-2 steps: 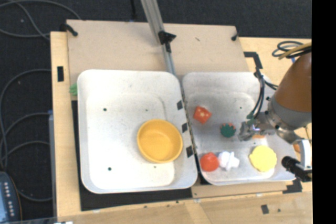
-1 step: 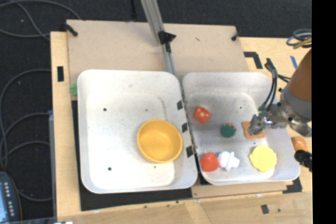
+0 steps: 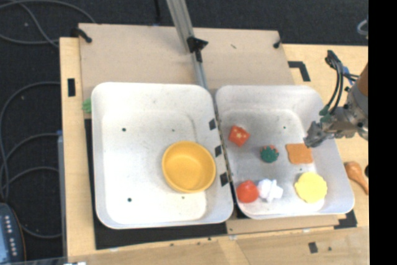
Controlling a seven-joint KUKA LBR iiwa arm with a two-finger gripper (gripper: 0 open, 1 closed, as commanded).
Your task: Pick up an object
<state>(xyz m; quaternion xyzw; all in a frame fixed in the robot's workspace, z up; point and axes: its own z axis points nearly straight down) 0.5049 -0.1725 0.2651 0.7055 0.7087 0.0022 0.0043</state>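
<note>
Nothing is lifted yet: the gripper [image 3: 314,133] hangs at the right bin's [image 3: 260,96] right side, just beside the orange block [image 3: 299,154]. Whether it is clenched I cannot tell, since it looks small and blurred; the whole grasp and lift remain.

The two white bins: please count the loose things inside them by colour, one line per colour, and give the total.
Yellow: 2, the bowl in the left bin and the round piece in the right bin
Red: 2, upper and lower
Green: 1
Orange: 1, flat square
White: 1
Total: 7
</note>
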